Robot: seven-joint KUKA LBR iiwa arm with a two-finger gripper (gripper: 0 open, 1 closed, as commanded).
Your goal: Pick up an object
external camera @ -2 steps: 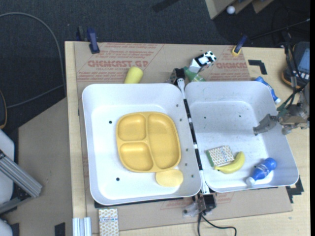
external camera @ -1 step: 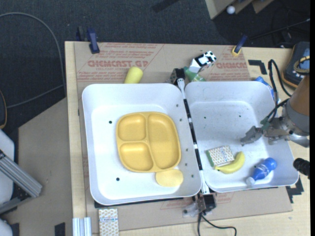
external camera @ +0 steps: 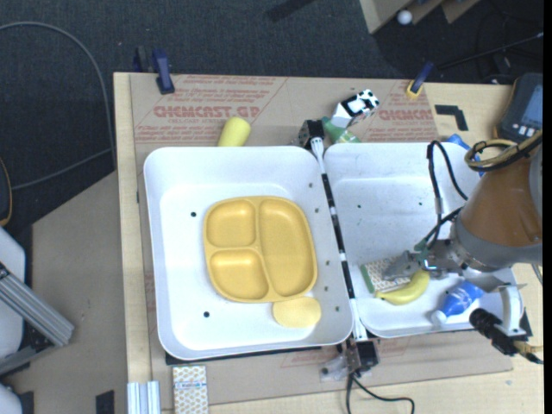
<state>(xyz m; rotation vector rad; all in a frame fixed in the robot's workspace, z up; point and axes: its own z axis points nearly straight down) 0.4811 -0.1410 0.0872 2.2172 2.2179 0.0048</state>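
claw [external camera: 412,270] sits low in the right bin [external camera: 379,179], just above the banana [external camera: 408,290]; finger spread cannot be told. banana lies touching a small card [external camera: 379,276], blue tube [external camera: 455,303] just right of it. risk: closing off-centre, banana rolls away, or card lifts instead.

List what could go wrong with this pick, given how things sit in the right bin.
1. The end effector is down among a banana and a flat printed packet that touch, so it may catch both or neither.
2. A blue and white object lies near the arm and could get knocked.
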